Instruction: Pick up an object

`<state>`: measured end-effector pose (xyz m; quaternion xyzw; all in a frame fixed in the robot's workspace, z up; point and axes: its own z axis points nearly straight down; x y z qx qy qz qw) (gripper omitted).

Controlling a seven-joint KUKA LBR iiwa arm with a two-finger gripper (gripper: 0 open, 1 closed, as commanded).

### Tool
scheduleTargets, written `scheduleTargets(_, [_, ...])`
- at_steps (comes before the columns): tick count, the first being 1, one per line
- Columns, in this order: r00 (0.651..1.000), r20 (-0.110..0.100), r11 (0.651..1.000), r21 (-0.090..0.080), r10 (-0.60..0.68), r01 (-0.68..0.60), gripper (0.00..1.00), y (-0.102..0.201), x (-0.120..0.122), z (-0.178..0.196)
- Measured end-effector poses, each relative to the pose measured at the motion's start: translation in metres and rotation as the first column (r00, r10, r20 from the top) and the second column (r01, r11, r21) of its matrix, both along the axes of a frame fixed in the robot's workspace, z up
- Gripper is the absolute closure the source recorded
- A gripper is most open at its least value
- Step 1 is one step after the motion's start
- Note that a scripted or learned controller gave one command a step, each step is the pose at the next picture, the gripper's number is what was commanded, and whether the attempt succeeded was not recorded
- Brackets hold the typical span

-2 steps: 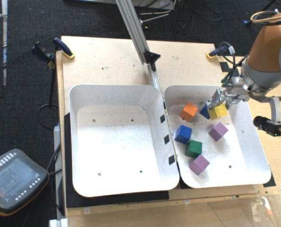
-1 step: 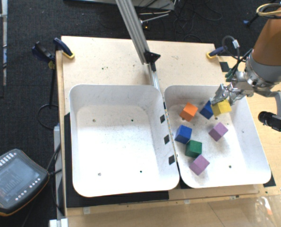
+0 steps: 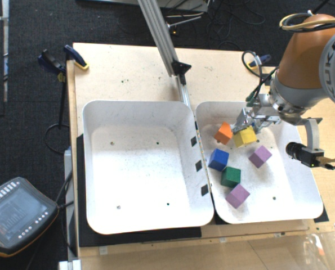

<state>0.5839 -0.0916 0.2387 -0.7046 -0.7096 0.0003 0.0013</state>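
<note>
Nearest the bench's front edge, in the right bin: a purple cube, sitting flat, untouched. Just behind it a green cube, then a blue cube close to the bin's left wall. A second purple cube off toward the middle, apart from the rest. All four at rest on the floor.

Further back, the action: an orange cube and a yellow cube side by side, and the gripper down right over them, seemingly at the yellow one's top edge. Hard to read from this angle: cannot tell how wide the tool stands, nor whether anything sits in it. Yellow cube looks to be still on the bin floor, so no lift to report yet.

Judgement: approach done, grasp unconfirmed, raise still to come. Left bin alongside, no part in this.

Farthest back, the grey arm reaching in over the bench's right edge.
</note>
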Motion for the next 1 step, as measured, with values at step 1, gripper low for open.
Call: scheduleTargets(1, [1.0, 0.0, 1.0, 0.0, 0.0, 0.0, 1.0, 0.0497, -0.0081, -0.0112])
